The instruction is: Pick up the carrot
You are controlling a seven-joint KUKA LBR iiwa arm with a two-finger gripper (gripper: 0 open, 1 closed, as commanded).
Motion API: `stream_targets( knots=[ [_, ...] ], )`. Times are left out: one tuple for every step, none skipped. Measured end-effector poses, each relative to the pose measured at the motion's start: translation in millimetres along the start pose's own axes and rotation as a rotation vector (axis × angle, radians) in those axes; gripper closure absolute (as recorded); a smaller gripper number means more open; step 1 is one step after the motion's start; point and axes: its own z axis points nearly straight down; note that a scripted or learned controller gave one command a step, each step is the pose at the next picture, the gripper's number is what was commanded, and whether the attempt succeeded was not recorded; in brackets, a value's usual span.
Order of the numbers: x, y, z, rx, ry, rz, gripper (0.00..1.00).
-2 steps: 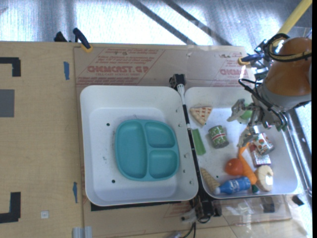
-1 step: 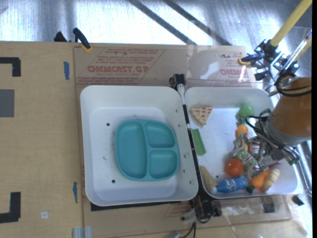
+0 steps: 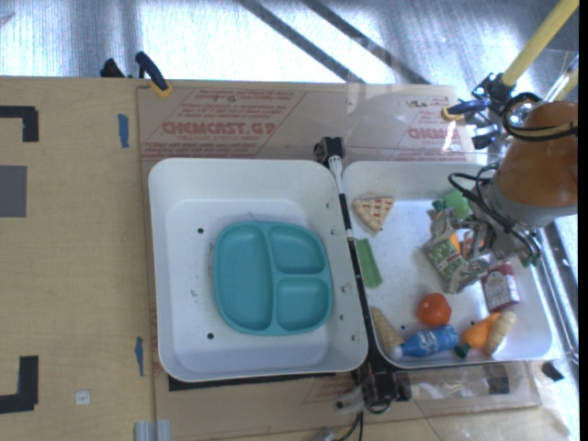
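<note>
Two bins on table: carrot (image 3: 479,333) lies near-right in right bin (image 3: 404,186), pincer (image 3: 478,246) hovers over it farther back; can't tell pincer's state.

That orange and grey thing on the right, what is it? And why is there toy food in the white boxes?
That is a robot arm, seen by a camera looking down from above the bench. At its end is a pincer for picking things up; wires and clutter hide it too much to tell if it is open.

Two white bins sit side by side. The left bin holds a teal plate with three sections. The right bin holds toy food: a waffle slice, a green stick, a tomato, a blue bottle and the carrot the robot should pick up. It lies near the front, untouched.
</note>
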Motion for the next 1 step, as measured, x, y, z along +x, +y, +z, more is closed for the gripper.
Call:
stream_targets(
  knots=[
    [-4.0,0.3,-12.9,0.003,-0.012,-0.001,1.0]
  ],
)
